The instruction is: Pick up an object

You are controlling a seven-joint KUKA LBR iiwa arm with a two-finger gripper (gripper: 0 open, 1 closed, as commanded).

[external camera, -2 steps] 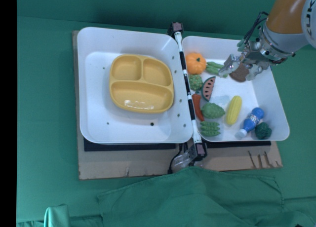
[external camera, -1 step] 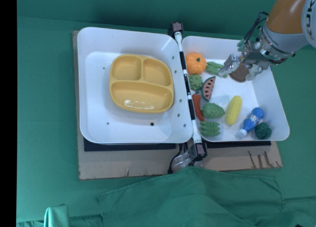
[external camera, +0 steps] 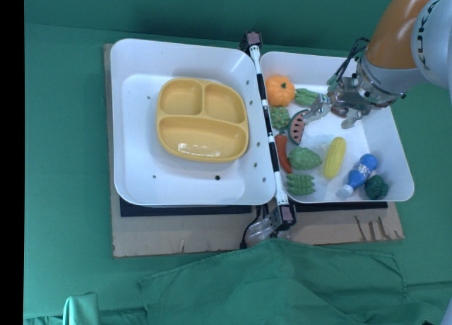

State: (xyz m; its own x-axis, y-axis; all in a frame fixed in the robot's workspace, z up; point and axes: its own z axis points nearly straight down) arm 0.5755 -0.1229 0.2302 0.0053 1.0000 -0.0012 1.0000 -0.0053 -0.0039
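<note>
I see the gripper [external camera: 319,108] low in the right bin [external camera: 390,140], its fingers spread, their tips just beside the watermelon slice [external camera: 297,127], not around it. Nothing sits between them. The pumpkin [external camera: 280,90] lies just left and up from the tips, the corn [external camera: 335,157] below them, the artichoke [external camera: 304,158] below-left. The bottle [external camera: 358,174] lies further down to the right. The yellow tray [external camera: 203,119] sits well left, in the other bin [external camera: 141,168].

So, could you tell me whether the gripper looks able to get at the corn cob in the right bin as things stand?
Probably yes. The gripper hangs above the right bin, and the corn cob lies just below it in the picture with open white floor around it and nothing on top.
</note>
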